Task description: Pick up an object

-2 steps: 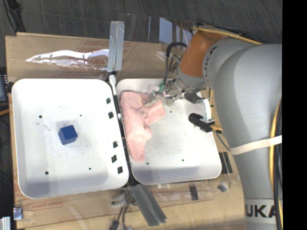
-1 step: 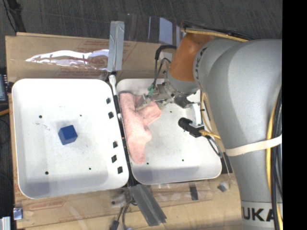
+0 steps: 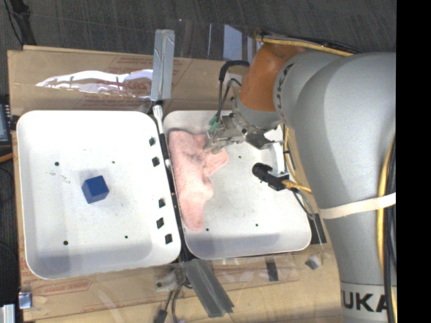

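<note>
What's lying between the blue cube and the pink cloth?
In the camera view, bare white floor of the left bin, then the two bins' adjoining rims with black clips, separate the blue cube from the pink cloth.

A pale pink cloth (image 3: 192, 180) is lying crumpled along the left side of the right bin (image 3: 269, 237), its far end (bunched and slightly raised) sitting under the gripper (image 3: 221, 134). A small blue cube (image 3: 95, 188) is resting flat in the left bin (image 3: 40, 261), left of centre.
</note>
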Action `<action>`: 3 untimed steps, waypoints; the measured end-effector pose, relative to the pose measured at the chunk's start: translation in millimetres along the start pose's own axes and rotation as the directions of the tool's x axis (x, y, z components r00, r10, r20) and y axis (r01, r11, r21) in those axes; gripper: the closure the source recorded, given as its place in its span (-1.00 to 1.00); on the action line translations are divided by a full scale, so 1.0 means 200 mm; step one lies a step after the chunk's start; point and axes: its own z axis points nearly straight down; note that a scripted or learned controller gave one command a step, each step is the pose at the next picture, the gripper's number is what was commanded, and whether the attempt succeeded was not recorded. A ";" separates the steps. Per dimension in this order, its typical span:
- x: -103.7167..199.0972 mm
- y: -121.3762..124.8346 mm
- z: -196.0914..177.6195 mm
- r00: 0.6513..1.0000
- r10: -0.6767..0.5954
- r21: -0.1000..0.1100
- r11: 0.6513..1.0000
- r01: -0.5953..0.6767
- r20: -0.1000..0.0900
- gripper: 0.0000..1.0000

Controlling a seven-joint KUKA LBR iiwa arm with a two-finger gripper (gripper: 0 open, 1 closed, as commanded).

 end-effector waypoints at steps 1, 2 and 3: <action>0.00 0.00 0.00 1.000 0.000 0.000 1.000 0.000 0.000 -1.00; 0.00 0.00 -0.05 1.000 -0.004 0.001 1.000 0.004 0.000 1.00; 0.00 0.00 -0.05 1.000 -0.004 0.001 1.000 0.004 0.000 -1.00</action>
